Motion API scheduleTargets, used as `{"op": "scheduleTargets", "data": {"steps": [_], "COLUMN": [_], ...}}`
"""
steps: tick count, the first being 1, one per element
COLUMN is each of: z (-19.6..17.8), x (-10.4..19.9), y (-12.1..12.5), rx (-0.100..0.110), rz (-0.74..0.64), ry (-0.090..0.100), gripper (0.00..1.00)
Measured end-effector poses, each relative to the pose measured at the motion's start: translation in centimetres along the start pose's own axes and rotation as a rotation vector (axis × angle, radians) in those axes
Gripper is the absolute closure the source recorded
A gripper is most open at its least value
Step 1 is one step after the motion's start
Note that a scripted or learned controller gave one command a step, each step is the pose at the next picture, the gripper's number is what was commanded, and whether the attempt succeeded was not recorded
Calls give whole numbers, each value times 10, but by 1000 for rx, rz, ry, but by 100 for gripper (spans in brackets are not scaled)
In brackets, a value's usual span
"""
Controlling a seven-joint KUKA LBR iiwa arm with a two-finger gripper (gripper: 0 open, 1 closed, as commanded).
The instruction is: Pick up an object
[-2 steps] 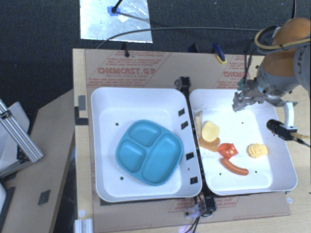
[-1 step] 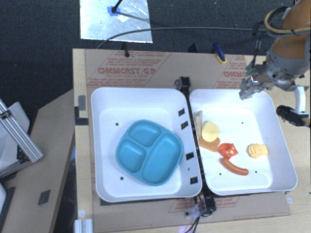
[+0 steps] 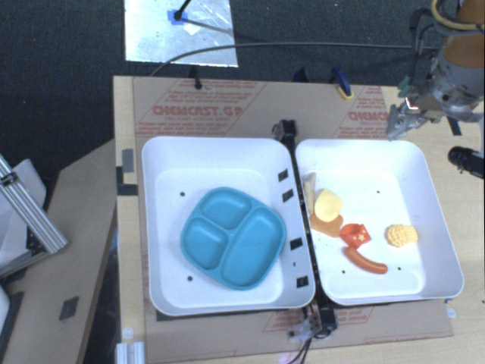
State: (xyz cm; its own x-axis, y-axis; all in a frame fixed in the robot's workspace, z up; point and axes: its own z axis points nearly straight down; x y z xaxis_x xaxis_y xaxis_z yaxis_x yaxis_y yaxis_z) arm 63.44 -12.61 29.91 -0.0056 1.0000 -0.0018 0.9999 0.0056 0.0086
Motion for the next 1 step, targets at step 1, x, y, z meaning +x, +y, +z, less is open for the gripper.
{"op": "scheduleTargets", "data": {"steps": [1], "z": [11], "x": [61], "y": [-13], "rx": [8], "rz": [-4], "ry": [4], "gripper": [100]}}
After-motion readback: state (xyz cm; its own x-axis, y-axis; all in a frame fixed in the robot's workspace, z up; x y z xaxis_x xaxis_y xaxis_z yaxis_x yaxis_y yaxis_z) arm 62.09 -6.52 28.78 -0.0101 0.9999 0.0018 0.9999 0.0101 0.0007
